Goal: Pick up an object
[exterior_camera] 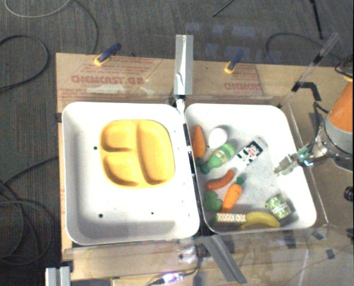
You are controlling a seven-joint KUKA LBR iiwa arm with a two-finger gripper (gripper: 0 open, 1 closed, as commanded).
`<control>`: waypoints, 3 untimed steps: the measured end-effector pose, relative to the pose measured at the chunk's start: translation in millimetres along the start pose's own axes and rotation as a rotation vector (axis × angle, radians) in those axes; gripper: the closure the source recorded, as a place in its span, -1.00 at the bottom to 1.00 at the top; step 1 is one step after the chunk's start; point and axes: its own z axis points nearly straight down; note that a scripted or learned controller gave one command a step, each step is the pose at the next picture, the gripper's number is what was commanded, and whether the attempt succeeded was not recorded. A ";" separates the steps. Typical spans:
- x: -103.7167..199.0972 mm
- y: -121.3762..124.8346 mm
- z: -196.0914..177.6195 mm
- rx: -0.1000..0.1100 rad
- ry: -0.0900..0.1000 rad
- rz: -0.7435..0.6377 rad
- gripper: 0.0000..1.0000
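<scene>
The right bin (272, 121) holds several toy items. An orange piece (198, 142) and a white egg (217, 137) lie at its far left. Beside them are a green bottle (220, 155) and a white bottle with a black label (249, 153). Nearer the front lie a red sausage (220, 179), a carrot (231, 196), a broccoli (212, 202), a banana (260, 220), a flat wrapped bar (227, 218) and a green can (278, 207). My gripper (284, 167) hangs over the bin's right side, right of the white bottle and above the green can, with nothing seen in it.
The left bin (84, 207) holds a yellow divided plate (137, 152). A grey upright post (183, 64) stands behind the seam between the bins. The arm's orange band (344, 109) is at the right edge. Cables lie on the floor to the left.
</scene>
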 end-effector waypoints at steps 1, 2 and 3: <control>0.0 -0.2 0.1 0.001 0.000 0.000 -1.00; -8.9 -14.6 116.6 0.002 0.004 0.058 -1.00; -7.8 -14.2 108.4 0.003 0.005 0.056 1.00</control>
